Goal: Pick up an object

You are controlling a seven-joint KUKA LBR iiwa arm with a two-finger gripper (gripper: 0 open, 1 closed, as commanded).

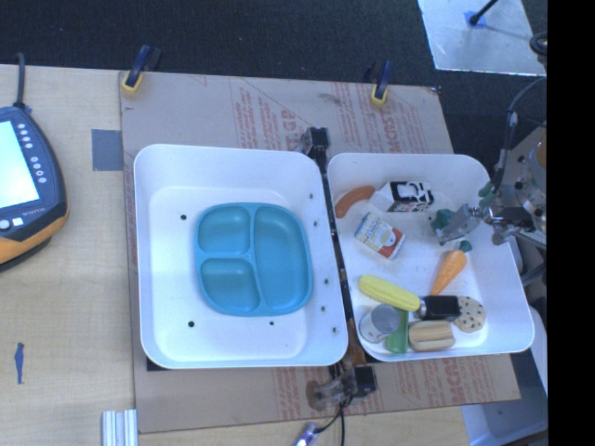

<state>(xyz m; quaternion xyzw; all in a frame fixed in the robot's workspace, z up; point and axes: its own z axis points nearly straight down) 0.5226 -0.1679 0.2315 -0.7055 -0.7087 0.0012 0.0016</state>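
We're at the right bin (502, 342), gripper (454, 223) low over its far-right part, nothing between the fingers (open or shut: can't tell). Nearest pick is the carrot (450, 271), just near of it; come straight down, avoiding the small carton (379, 234). Carton print and cardboard lettering unreadable.

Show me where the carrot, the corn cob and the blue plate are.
carrot (450, 271): camera view, middle of its orange body.
corn cob (390, 294): camera view, middle of the cob.
blue plate (279, 254): camera view, its large compartment.
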